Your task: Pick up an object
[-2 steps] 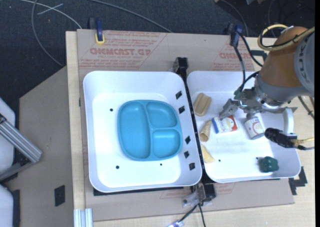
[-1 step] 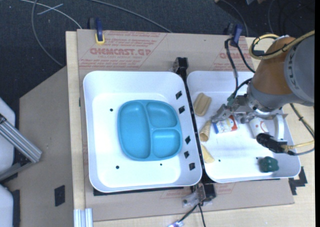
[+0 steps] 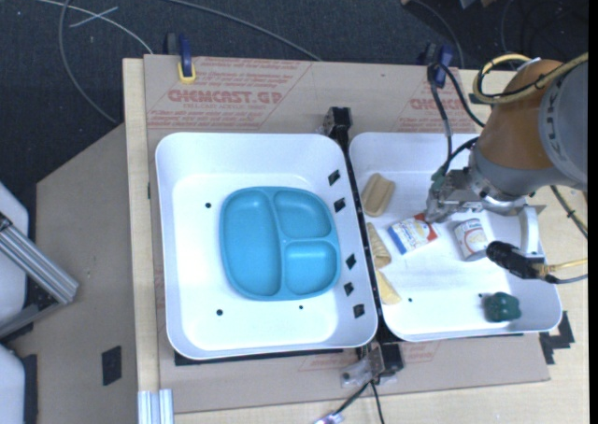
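Note:
In the right bin (image 3: 439,319) lie several small objects. A white packet with blue and red print (image 3: 411,233) sits near the middle, and a small white jar (image 3: 470,238) lies just right of it. Along the bin's left side are a tan bread-like piece (image 3: 377,194), a tan stick (image 3: 378,245) and another tan bit (image 3: 388,291). A dark green lump (image 3: 500,307) rests at the front right. My gripper (image 3: 447,204) hangs low over the bin, just above and right of the packet, between it and the jar.
The left bin (image 3: 177,226) holds a blue divided plate (image 3: 278,242). A black divider with clips (image 3: 348,226) runs between the bins. A black connector with a yellow cable (image 3: 519,261) crosses the right bin's right edge. The arm's orange band (image 3: 514,133) looms over the back right.

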Robot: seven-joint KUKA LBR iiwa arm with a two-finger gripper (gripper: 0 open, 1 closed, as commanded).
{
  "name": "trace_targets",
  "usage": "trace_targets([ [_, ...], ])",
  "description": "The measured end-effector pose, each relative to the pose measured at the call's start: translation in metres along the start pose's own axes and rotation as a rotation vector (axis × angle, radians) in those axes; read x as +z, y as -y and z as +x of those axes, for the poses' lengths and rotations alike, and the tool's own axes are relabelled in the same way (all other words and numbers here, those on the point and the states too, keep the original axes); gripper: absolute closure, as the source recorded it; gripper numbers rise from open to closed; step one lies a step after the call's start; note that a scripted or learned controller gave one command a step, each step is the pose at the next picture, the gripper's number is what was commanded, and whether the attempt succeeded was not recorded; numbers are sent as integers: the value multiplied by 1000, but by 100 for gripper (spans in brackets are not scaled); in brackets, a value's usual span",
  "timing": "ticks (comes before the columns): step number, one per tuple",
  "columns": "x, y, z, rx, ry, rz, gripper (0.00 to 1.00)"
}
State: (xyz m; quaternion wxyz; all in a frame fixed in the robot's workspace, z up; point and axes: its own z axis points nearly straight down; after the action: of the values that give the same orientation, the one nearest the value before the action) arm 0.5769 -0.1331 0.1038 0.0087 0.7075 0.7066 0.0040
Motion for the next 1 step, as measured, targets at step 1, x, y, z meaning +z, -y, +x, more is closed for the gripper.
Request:
trace_targets([
  [1, -47, 5, -4, -1, -6, 14, 100],
])
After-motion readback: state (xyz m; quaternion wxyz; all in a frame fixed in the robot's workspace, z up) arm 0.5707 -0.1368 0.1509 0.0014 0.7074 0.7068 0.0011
